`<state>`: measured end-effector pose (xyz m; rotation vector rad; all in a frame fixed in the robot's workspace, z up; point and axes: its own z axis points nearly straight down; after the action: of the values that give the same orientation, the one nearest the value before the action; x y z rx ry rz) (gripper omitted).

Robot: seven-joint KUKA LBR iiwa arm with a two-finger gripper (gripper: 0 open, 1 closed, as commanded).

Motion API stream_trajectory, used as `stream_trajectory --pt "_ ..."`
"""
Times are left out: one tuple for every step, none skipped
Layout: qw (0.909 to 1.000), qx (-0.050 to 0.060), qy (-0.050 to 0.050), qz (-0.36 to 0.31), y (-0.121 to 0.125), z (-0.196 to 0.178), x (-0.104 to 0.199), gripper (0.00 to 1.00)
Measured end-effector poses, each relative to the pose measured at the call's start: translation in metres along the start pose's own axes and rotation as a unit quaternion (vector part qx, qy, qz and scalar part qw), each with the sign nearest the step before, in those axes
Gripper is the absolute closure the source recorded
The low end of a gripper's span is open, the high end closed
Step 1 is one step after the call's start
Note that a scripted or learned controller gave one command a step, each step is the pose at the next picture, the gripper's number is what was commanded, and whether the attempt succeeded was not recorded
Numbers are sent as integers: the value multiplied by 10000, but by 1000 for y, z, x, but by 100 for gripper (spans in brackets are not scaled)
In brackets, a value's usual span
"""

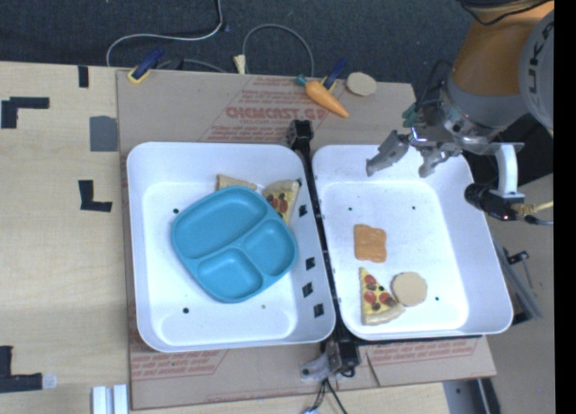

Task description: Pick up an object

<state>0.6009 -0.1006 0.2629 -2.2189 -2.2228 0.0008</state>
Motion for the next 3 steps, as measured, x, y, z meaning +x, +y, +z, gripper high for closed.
stream_trajectory --pt "10000 -3 -18 0 3 185 3 0" --pt "10000 -45 -14 6 -46 175 4 0" --pt "10000 -59 -19 2 -80 175 6 0"
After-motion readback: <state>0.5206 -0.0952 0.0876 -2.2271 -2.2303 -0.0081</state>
